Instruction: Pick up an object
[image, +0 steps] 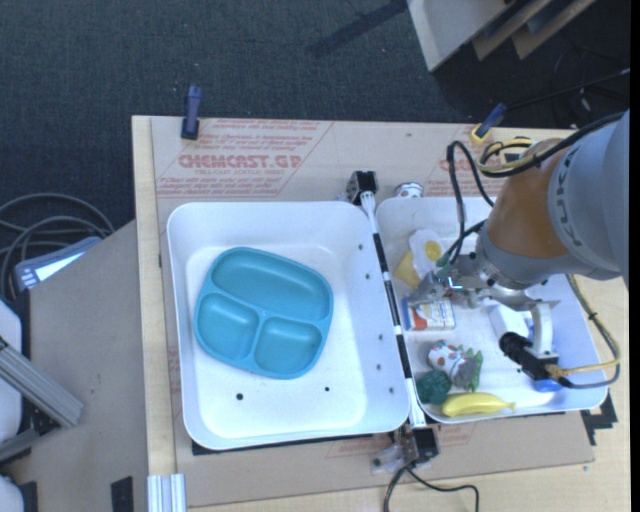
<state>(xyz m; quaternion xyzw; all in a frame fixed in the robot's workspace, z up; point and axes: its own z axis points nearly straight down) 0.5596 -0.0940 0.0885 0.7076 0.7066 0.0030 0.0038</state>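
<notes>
The grey arm's gripper (437, 285), jaws' state unclear, hovers over a small red-and-white carton (433, 316) by the right bin's (590, 395) left wall; light, stiff, best pinched across its narrow sides.

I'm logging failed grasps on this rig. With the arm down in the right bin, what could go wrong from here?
1. The gripper is low among crowded items: the red-and-white packet and yellow piece lie close together, so it may nudge one or grab none.
2. It works near the bin divider, so it might hit the rim.
</notes>
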